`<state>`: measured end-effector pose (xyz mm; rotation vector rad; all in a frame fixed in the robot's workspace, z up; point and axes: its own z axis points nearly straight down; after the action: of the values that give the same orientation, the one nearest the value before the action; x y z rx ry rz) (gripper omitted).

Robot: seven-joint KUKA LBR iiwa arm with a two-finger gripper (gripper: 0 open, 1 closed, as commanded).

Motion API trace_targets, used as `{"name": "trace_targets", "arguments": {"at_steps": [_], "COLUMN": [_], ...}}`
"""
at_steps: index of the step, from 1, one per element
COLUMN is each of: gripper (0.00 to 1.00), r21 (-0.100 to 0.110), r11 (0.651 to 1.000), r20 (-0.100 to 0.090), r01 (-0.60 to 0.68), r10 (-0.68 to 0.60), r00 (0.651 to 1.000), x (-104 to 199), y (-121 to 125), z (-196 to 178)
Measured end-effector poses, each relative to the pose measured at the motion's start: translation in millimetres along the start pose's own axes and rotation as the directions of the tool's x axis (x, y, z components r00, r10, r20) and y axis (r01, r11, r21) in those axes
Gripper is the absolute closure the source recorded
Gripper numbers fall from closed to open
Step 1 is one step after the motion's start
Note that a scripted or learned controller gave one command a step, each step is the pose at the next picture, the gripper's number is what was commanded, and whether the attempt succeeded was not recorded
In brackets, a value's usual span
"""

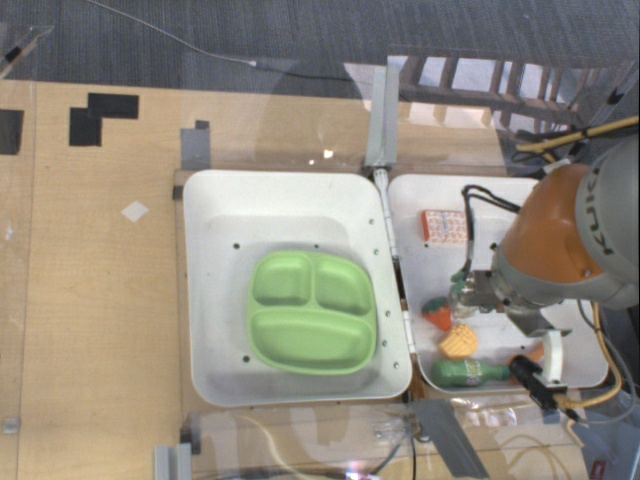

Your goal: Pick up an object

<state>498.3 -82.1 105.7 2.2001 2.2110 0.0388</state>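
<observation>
Green bottle [470, 372] lies flat at right bin's [432, 196] near edge, long axis left-right, cap end toward right. Arm reaches in from right, wrist bent down; gripper [462, 296] sits above the orange-red toy [437, 317], grip state can't tell.

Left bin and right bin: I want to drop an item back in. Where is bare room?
Left bin: a bare strip between its back wall and the green divided plate. Right bin: crowded toward the front, where the gripper, orange toy, yellow piece and green bottle cluster; the red-and-white box sits farther back.
</observation>
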Motion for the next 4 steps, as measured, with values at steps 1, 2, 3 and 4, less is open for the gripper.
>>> {"name": "trace_targets", "arguments": {"at_steps": [1,2,3,4], "gripper": [0.00,0.00,0.00,1.00], "r21": [0.000,0.013,0.018,0.015], "r11": [1.000,1.000,1.000,1.000], "r20": [0.008,0.005,0.003,0.004], "r01": [-0.008,0.002,0.004,0.012], "r10": [0.008,-0.002,-0.004,-0.012], "r00": [1.000,1.000,1.000,1.000], "x": [-6.7,-34.6,-11.7,-10.3], "y": [-0.7,85.0,129.8,131.8], "z": [-0.9,16.5,19.3,6.8]}}
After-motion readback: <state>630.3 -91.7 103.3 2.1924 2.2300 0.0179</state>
